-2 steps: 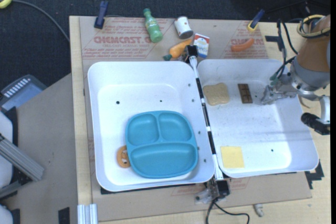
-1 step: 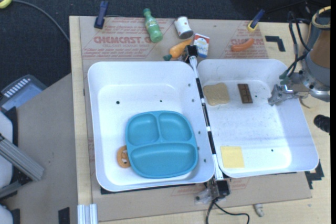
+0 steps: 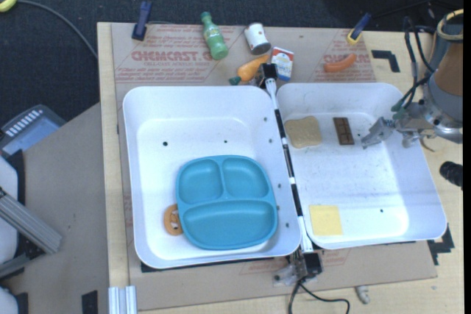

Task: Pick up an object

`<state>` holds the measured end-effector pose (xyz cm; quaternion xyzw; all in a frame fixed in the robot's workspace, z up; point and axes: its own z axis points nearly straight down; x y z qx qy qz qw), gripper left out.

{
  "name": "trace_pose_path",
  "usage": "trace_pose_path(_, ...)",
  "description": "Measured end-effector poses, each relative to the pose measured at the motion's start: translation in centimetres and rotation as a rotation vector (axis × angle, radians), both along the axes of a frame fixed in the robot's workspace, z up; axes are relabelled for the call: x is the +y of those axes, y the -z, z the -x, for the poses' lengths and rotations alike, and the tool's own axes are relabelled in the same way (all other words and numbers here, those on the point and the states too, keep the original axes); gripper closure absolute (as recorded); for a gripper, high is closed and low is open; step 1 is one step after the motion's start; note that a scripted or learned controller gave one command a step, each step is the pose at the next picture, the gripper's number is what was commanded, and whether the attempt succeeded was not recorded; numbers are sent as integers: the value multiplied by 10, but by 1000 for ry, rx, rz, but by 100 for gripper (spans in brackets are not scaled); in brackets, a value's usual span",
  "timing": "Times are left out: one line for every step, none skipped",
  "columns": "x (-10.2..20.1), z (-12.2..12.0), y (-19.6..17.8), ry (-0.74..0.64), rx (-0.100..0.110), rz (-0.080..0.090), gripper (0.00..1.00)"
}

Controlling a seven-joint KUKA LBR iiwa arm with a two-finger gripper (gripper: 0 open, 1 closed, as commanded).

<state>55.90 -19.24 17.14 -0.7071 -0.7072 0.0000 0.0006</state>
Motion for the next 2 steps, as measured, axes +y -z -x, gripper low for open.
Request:
trace_pose_path(35, -46, 56, -1, -1, 1, 0)
trace_pose_path(28, -49, 87, 0, 1, 1, 0)
